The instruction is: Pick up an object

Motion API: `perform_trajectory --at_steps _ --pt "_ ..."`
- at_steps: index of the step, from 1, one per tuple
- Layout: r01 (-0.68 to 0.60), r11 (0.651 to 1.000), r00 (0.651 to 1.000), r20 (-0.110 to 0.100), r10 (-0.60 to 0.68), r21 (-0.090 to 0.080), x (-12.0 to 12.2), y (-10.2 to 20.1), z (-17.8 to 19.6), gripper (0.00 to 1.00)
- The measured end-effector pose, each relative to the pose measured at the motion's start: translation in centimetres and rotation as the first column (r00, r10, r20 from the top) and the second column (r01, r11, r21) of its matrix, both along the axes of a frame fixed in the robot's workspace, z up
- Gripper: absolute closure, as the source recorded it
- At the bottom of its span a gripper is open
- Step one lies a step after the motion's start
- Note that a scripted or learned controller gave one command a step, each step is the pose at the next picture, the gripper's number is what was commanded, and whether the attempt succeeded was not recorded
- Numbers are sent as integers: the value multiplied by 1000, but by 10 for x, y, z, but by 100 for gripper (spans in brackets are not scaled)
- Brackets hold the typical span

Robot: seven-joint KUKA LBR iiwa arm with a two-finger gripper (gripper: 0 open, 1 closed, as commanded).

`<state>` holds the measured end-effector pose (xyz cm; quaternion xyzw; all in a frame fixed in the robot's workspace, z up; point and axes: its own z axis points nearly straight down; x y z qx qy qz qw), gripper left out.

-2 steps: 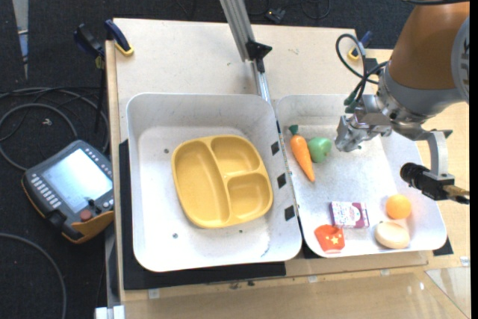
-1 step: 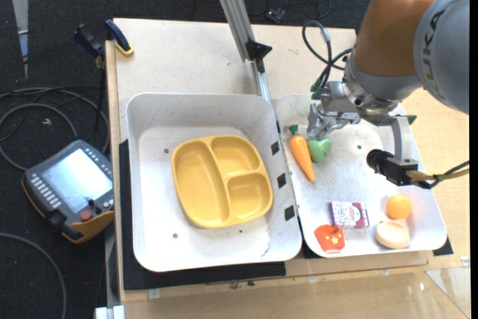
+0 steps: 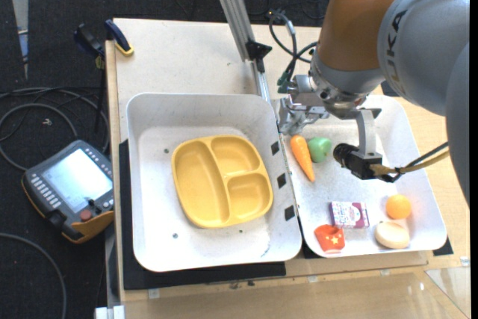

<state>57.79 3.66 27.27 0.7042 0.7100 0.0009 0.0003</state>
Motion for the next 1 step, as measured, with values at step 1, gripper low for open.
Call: perform_trajectory --at_steps 1 --pt "1 1000 1000 -2 -1 0 17 49 -25 100"
